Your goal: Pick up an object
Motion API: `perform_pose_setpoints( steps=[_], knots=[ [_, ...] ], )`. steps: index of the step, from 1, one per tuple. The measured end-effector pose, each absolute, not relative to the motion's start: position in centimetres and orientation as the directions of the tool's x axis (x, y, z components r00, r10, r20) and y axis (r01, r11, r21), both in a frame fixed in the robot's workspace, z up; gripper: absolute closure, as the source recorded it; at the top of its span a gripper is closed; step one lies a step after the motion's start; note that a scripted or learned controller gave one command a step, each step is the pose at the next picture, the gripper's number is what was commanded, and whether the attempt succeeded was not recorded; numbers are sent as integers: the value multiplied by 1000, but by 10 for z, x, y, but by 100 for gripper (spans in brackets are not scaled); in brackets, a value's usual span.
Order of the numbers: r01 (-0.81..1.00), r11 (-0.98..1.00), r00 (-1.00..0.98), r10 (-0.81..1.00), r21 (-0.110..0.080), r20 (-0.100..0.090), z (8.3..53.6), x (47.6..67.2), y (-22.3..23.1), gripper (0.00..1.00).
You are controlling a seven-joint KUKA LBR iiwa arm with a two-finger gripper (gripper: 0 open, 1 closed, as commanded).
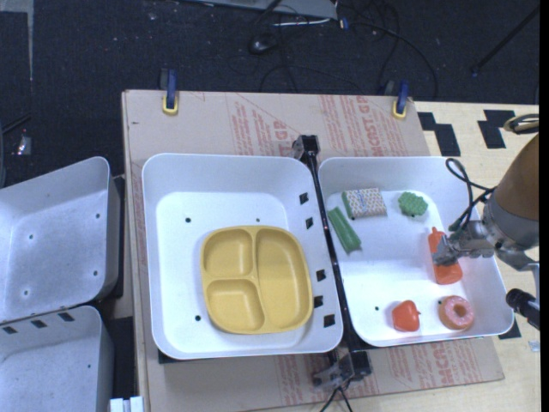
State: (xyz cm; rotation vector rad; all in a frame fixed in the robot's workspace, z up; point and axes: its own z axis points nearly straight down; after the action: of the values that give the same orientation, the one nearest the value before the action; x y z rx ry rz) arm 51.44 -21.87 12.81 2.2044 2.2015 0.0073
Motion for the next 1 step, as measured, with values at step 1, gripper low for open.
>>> perform_pose_setpoints(
  steps=[1],
  knots=[
    [1000, 3, -3, 1000, 4, -2, 171, 517, -216, 100]
  ],
)
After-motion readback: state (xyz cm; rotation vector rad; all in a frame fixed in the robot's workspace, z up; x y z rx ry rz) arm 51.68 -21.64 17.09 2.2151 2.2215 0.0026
